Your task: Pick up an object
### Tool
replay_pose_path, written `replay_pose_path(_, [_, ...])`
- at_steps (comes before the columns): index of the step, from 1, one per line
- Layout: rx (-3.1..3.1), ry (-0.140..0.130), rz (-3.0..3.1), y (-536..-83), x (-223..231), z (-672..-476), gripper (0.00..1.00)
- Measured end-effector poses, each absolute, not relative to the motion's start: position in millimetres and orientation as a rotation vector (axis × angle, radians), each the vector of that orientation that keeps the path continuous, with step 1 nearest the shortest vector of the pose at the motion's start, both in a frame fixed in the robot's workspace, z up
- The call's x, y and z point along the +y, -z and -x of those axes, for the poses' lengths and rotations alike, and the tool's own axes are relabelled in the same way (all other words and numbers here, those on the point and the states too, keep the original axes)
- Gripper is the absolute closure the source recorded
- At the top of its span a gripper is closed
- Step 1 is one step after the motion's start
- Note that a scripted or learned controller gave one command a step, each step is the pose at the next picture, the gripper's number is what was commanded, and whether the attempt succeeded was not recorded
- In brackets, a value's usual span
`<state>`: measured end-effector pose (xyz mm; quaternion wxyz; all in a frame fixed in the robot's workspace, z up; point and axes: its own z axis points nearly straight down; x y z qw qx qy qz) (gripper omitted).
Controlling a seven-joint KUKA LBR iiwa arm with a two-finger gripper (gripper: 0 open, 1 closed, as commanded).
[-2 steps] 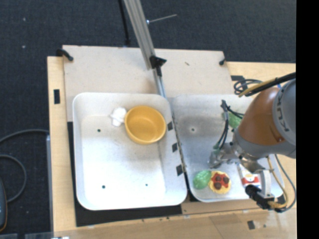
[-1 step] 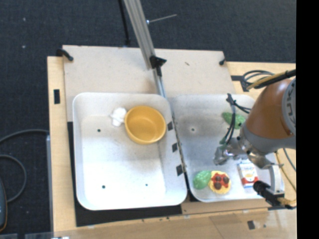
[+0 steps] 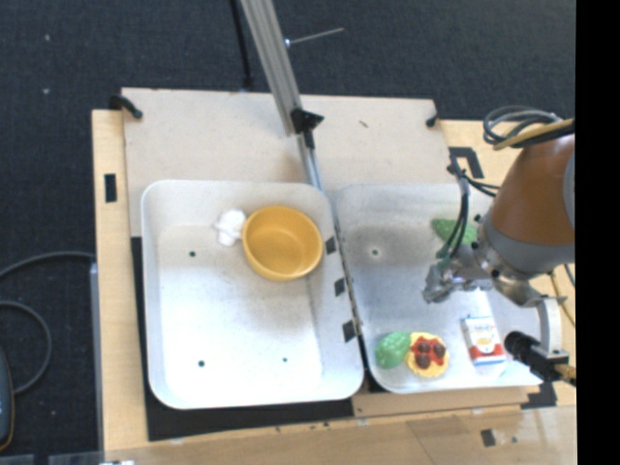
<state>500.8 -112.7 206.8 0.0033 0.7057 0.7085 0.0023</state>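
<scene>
Red-topped and round, a small yellow tart-like toy (image 3: 428, 354) lies nearest the camera, by the front wall of the right white bin (image 3: 387, 250), touching a small green leafy lump (image 3: 392, 348) on its left. Just to its right rests a small white carton with an orange and blue label (image 3: 482, 341), flat on the bin floor. Above these things, the grey metal gripper (image 3: 441, 286) hangs low over the middle-right of that bin, its tip apart from the carton and the tart; whether its claw is spread or closed cannot be told, and nothing is seen between its tips. Behind the gripper a green object (image 3: 450, 230) shows partly, near the bin's far right side, with cables crossing it. The arm's orange band (image 3: 536, 190) fills the right side. Across the divide, in the far part of the left white bin (image 3: 242, 356), a round yellow bowl (image 3: 282, 243) sits upright, with a small white crumpled lump (image 3: 230, 226) touching its left rim.
</scene>
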Motion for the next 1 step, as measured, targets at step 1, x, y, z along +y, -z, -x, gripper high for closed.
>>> replay_pose_path(1, [2.221, -0.006, -2.213, -252.5, -120.5, -504.3, 1.00])
